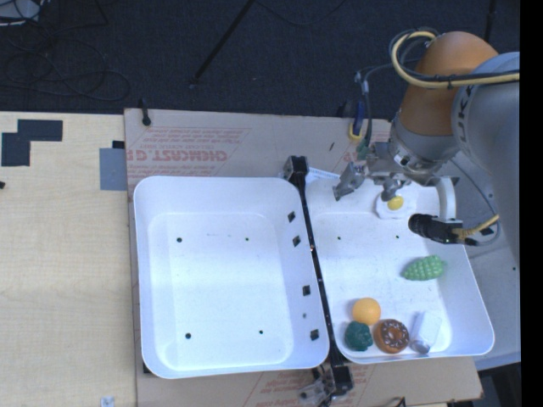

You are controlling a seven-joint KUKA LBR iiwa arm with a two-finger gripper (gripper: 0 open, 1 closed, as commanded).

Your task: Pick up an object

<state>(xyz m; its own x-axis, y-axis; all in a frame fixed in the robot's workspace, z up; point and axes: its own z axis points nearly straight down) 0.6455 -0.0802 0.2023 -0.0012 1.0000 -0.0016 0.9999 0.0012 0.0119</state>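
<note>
The tool hangs over the right bin's far edge.

Dark floor up top, black cables trailing across it. Below, the pale wooden desk carries a cardboard sheet with red print, and dark tape patches sit at left.

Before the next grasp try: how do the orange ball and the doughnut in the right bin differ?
The orange ball is plain orange and round, while the doughnut is brown with speckles and has a hole in its middle. The orange ball sits farther from the right bin's near rim; the doughnut lies almost against that rim. The doughnut looks slightly wider. Both lie loose in the right bin's near corner, beside a dark green object.
</note>
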